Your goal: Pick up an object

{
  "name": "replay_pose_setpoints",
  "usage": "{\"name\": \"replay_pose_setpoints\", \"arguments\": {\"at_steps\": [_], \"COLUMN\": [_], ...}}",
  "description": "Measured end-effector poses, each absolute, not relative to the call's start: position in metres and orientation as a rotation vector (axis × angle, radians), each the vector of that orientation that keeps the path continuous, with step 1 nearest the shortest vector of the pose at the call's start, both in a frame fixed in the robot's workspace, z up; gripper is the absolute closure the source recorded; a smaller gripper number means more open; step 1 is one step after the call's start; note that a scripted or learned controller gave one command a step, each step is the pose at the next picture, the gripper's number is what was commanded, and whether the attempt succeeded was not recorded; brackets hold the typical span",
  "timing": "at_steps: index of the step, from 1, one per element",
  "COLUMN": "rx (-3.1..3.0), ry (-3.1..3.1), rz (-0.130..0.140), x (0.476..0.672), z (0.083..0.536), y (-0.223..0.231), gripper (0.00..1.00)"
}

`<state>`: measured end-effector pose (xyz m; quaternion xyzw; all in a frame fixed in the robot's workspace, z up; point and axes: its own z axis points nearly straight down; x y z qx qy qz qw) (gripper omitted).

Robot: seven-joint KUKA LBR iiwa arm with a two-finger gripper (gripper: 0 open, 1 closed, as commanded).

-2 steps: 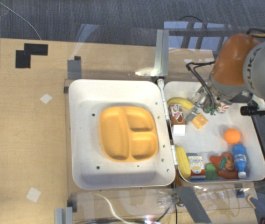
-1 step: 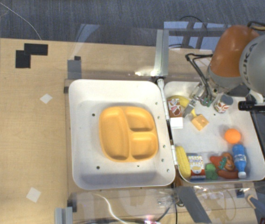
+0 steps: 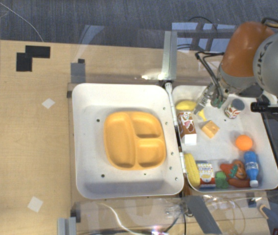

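The gripper [image 3: 201,105] is seen in the upper part of the right bin [image 3: 271,153], at the right of the frame, just above a yellow banana-like piece [image 3: 185,105]. Whether its fingers are spread or closed cannot be told, and nothing is seen between them. A tan block [image 3: 210,129], an orange ball [image 3: 244,142], a blue bottle [image 3: 251,167] and a corn cob [image 3: 191,166] are scattered lower in that bin. A yellow divided tray [image 3: 133,139] is set in the left bin [image 3: 87,146].

The gripper [image 3: 201,105] hangs over the right bin [image 3: 271,146], a yellow banana-like item [image 3: 184,105] at its nine o'clock.
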<state>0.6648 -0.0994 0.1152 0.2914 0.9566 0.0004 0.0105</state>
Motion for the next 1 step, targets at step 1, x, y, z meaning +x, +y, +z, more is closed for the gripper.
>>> {"name": "replay_pose_setpoints", "arguments": {"at_steps": [1], "rx": [0.979], "ry": [2.959], "rz": [0.017], "x": [0.6583], "z": [0.2466], "y": [-0.0282], "gripper": [1.00]}}
